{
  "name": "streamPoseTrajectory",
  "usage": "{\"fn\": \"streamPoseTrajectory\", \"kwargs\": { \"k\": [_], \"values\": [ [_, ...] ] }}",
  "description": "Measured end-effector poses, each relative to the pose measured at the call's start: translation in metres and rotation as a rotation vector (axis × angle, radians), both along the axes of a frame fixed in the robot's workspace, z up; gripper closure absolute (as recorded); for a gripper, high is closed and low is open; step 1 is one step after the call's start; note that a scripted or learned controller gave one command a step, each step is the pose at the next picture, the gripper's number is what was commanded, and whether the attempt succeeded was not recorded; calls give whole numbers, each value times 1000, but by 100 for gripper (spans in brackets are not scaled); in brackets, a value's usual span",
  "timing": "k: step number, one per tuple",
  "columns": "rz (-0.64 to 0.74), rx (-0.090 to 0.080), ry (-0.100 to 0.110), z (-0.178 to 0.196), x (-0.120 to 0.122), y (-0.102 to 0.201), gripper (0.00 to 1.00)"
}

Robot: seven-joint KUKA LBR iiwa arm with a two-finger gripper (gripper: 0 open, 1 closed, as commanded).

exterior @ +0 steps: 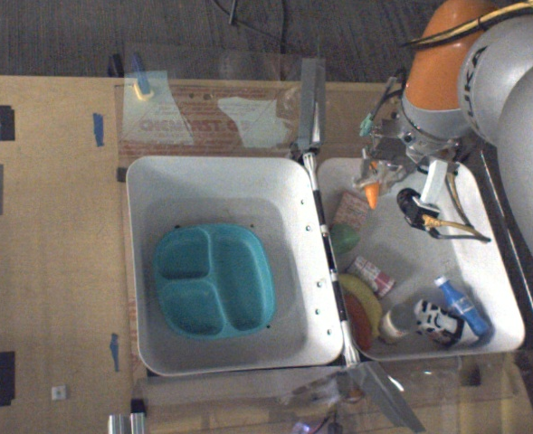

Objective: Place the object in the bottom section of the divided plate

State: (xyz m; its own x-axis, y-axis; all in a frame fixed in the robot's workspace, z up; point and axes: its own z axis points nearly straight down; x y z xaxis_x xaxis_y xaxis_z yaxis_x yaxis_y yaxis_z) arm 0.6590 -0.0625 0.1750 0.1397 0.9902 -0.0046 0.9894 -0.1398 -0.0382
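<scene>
The teal divided plate (214,279) lies in the left bin (157,188), with two smaller sections at its top and one large section at the bottom. My gripper (373,186) hangs over the upper left part of the right bin (492,269). A small orange cone-shaped object (372,192) sits between its fingers, and the gripper is shut on it. The object hangs above the bin floor, well to the right of the plate.
The right bin holds a pinkish packet (350,209), a green ball (344,239), a small pink-and-white box (373,275), a banana (357,293), a tan cylinder (394,323), a black-and-white toy (433,320) and a blue bottle (462,306). A metal divider (325,260) separates the bins.
</scene>
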Motion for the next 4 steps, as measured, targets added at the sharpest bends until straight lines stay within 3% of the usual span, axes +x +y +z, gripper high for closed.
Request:
{"fn": "streamPoseTrajectory", "kwargs": {
  "k": [1, 2, 3, 4],
  "values": [
    [24, 1, -36, 12, -32, 135, 100],
    [-84, -2, -35, 56, -100, 209, 100],
    [-212, -5, -33, 54, -134, 245, 100],
    [-213, -5, -34, 54, -134, 245, 0]
  ]
}}
